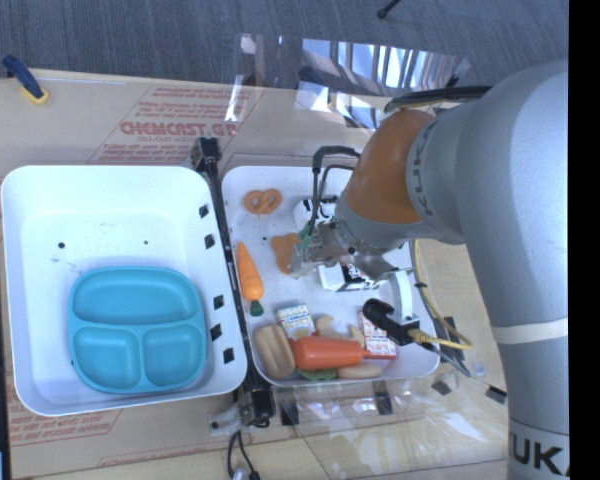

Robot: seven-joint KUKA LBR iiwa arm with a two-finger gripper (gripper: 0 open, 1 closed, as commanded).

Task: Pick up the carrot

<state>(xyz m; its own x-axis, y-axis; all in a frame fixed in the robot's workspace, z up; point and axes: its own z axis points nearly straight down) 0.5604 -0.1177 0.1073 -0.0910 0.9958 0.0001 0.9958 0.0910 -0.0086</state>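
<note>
Cardboard-covered bench with red print, carrying two white bins side by side; dark carpet beyond. Left bin holding a blue divided plate. All other places given against the right bin.

Camera view: carrot lying flat inside the right bin, hard along its left wall, about midway down that wall. Long axis nearly parallel to the wall, slanted a little; narrow tip aimed at the bin's far end, green stub at its near end. Pretzel toward the bin's far left corner. Orange lump toward the bin's middle, just beside the carrot. Bread roll and a long red-orange piece along the bin's near wall, with a small box just behind them.

Gripper hanging over the bin's middle under the arm's orange band, close by the orange lump and apart from the carrot. Jaw opening hidden by the wrist: cannot tell how wide, nor whether anything is held.

Risks, as a judgement:
- Likely to catch the orange lump instead, if shut where hanging.
- Almost no room on the carrot's wall side, so a danger of striking the bin wall or shoving the carrot aside with a grasp across the width.
- Smooth taper, prone to slipping out of a grip near the tip.
- Red-orange piece at the near wall, easy to mistake for the target.
</note>
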